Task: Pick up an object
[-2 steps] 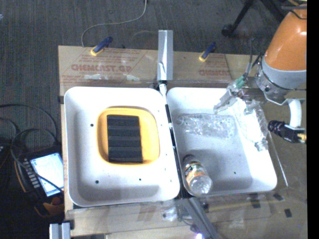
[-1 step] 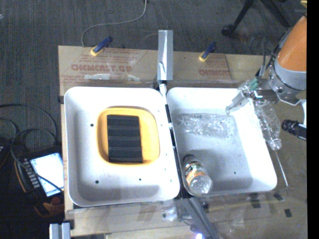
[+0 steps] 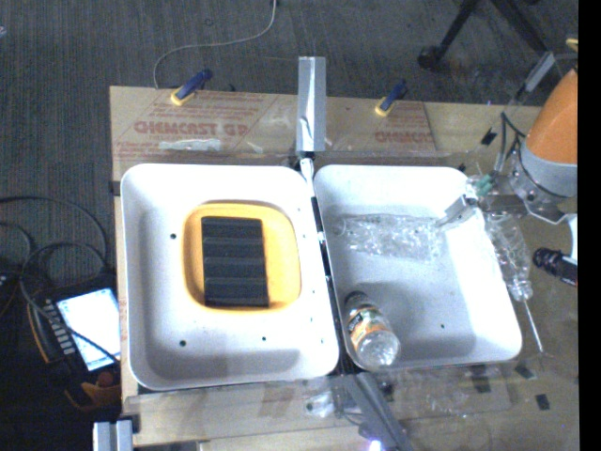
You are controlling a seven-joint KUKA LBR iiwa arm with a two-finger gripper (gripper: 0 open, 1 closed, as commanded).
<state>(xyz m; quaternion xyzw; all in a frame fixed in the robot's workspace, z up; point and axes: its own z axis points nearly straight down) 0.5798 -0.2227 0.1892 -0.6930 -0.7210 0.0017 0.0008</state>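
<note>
Nearby, a light, slippery clear plastic bottle (image 3: 371, 332) is best gripped mid-body; the gripper (image 3: 467, 207) state cannot be told.

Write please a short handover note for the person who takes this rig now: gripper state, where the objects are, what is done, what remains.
Gripper: at the upper right rim of the right bin, above the bin wall; nothing visible between its fingers, and whether it is open or shut cannot be told.
Left bin: a yellow tray with a black ribbed insert lies flat in the middle.
Right bin: a clear crumpled plastic piece lies near the upper middle; a plastic bottle lies against the lower left corner.
Done: nothing picked up yet.
Left: grasp one object and lift it. The plastic piece is nearest the gripper.
</note>
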